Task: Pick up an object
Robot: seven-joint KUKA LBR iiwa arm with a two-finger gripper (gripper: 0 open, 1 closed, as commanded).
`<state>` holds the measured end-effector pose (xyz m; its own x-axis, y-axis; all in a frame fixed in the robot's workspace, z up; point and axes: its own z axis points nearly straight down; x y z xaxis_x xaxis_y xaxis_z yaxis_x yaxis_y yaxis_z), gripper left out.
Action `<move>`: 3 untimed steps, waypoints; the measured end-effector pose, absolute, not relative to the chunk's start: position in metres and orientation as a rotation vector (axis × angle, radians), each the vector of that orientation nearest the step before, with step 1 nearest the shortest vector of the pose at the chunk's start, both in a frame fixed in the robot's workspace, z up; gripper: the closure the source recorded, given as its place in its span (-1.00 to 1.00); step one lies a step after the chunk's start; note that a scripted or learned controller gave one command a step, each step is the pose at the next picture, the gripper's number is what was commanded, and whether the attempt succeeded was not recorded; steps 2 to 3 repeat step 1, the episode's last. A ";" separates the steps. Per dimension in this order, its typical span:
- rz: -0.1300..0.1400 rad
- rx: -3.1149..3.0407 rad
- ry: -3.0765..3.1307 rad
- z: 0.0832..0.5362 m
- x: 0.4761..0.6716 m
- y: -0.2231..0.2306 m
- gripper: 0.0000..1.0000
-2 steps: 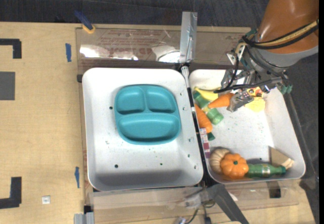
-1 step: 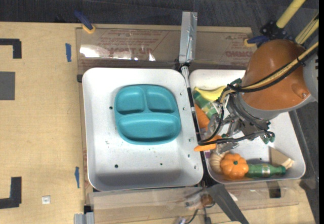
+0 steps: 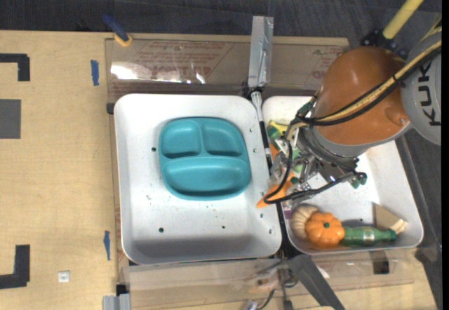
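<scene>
1. Camera view, bins: the left bin point(image 3: 140, 231) holds a teal divided plate point(image 3: 203, 158). The right bin point(image 3: 403, 196) holds a small orange pumpkin point(image 3: 324, 229), a pale bulb-shaped item point(image 3: 303, 216) touching the pumpkin, a green bottle-like item point(image 3: 366, 235) and a tan block point(image 3: 387, 217).
2. Camera view, arm: the gripper point(image 3: 298, 161) sits low over the right bin's left side, near the divider. Jaw opening and contents cannot be determined; wrist and cables obscure them.
3. Handling judgement: the pumpkin appears light, rigid and smooth. Grasp across its widest part, avoiding the stem.
4. Risk: the touching neighbours may shift.
</scene>
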<state>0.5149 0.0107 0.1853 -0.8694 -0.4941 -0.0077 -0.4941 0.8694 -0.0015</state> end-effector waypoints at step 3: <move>0.000 -0.691 3.056 0.186 0.579 -0.007 1.00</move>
